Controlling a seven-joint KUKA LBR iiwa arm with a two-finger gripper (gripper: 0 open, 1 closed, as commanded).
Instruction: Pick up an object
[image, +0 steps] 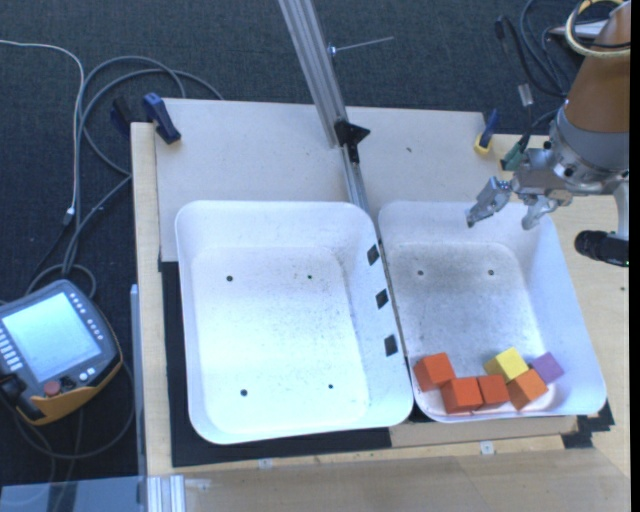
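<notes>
— Where do we have the gripper (511, 205) right now?

— We see it over the far right corner of the right bin (560, 290), hanging from the grey arm (598, 110) with the orange band. Its two fingers (487, 203) stand apart, spread open, and we see nothing between them.

— And the blocks we could pick?

— They all lie well apart from the fingers, clustered against the near wall of the same bin. Nearest the camera from the fingertips, we find an orange block (433, 370) at the left end of the cluster. Just beside it sits a second orange block (462, 394), touching a third orange block (492, 390). A yellow block (509, 363) rests behind those, touching them, and a fourth orange block (529, 387) lies to its right. A purple block (546, 366) sits at the right end, just beside the yellow one.

— What lies to the left of the fingers?

— We see the left bin (200, 240), its floor speckled with dark marks, and between the bins a metal rail (318, 70) running away from us. Further left, well off the bench, a teach pendant (50, 345) sits on the dark floor with grey cables (100, 90) looping beside it.
</notes>
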